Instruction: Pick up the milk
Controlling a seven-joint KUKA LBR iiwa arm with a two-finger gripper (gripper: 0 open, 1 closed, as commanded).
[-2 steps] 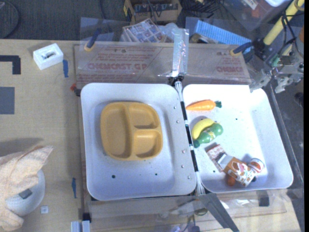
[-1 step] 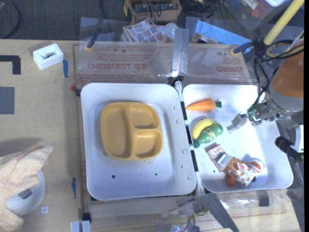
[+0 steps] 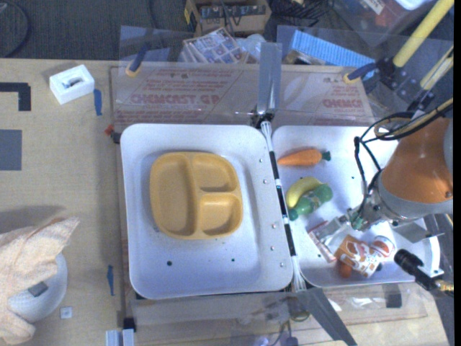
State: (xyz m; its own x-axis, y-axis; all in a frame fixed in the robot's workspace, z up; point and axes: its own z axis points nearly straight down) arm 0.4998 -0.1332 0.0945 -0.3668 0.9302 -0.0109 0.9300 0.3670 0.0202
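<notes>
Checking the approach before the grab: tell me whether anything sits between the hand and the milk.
Nothing visible does. The hand is low in the right bin, just above the milk carton lying near the front edge. A crumpled wrapper touches the carton's left side; the banana lies farther back.

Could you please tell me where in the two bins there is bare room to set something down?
The left bin has bare floor around the yellow plate, widest along its near edge. In the right bin, a free patch lies behind the carrot. The near part is crowded: banana, milk, gripper.
</notes>
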